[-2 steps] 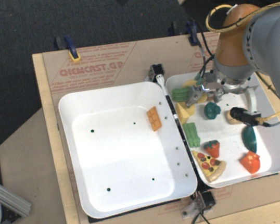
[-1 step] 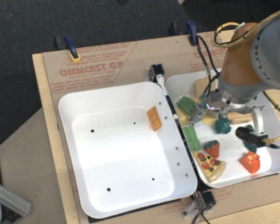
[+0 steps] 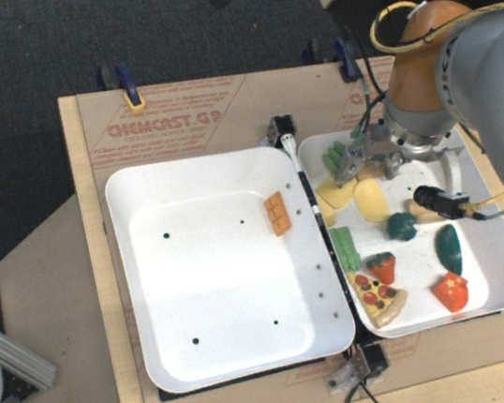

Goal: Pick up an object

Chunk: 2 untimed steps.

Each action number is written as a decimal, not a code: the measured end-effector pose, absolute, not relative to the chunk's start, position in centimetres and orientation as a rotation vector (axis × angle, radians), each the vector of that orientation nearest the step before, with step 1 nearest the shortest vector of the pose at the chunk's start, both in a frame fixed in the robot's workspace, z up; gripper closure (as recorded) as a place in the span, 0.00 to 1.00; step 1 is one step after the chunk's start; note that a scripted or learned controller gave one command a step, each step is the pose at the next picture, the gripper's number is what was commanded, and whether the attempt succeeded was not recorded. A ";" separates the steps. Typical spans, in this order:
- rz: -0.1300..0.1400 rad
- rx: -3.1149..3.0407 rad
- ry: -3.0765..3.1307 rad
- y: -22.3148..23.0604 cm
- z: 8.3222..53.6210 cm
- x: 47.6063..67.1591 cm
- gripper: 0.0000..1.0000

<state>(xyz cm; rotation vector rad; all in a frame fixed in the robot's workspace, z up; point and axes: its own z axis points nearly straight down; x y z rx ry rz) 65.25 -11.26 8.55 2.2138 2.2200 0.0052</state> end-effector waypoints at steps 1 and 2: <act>-0.005 2.228 2.224 -10.2 8.4 58.4 0.00; 0.005 2.215 2.218 -12.4 8.6 65.1 0.00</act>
